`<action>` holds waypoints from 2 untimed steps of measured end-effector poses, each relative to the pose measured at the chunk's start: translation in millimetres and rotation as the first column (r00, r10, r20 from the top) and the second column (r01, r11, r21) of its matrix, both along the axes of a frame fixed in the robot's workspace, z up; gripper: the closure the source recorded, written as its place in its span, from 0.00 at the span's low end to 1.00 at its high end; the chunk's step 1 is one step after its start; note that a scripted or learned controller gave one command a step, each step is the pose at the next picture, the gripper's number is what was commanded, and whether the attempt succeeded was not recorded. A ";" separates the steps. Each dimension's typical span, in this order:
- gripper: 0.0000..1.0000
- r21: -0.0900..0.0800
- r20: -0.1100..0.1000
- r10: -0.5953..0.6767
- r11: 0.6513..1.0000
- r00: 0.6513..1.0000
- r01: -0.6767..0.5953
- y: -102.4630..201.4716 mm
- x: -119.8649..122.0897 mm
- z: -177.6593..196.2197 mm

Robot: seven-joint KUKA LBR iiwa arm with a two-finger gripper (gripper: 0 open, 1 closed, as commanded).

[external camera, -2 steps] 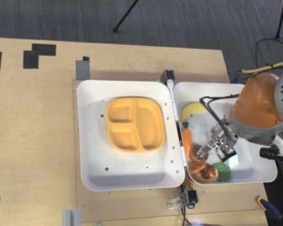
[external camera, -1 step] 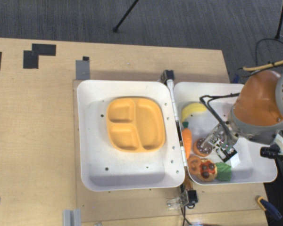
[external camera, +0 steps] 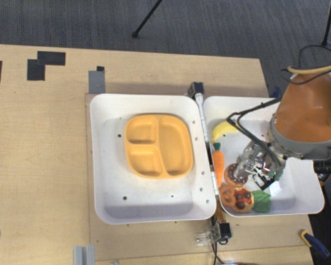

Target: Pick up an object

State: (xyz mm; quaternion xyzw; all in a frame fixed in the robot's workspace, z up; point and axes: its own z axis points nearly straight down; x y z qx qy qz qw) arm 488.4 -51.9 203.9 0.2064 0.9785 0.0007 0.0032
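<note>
The pincer hangs low inside the right bin, over a huddle of small play-food pieces. Whether its tips are spread or pressed together I cannot tell; the metal parts blur into each other, and nothing is clearly pinched.

Just left of the pincer lies a carrot, lengthwise along the bin's left wall. Up and to the left of it sits a banana. Just below it, toward the near rim, rests a round orange piece with red bits, with a green piece touching it. A brownish disc seems to lie right at the tips.

These all look like light, hard plastic toys: stiff, smooth, likely to skid or roll under a glancing touch. The carrot would probably take a pinch best across its narrow middle, the banana across its curve.

Room is tight. The pieces crowd the bin's left wall and near corner, so a tip could catch the rim or shove a neighbour. The open floor lies right of the pincer. The left bin holds 1 yellow divided plate, well apart.
</note>
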 end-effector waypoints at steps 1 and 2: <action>1.00 -0.004 0.000 0.472 0.881 0.881 -0.472 -8.6 0.2 17.9; 1.00 -0.004 -0.002 0.798 0.602 0.602 -0.798 11.0 21.0 9.9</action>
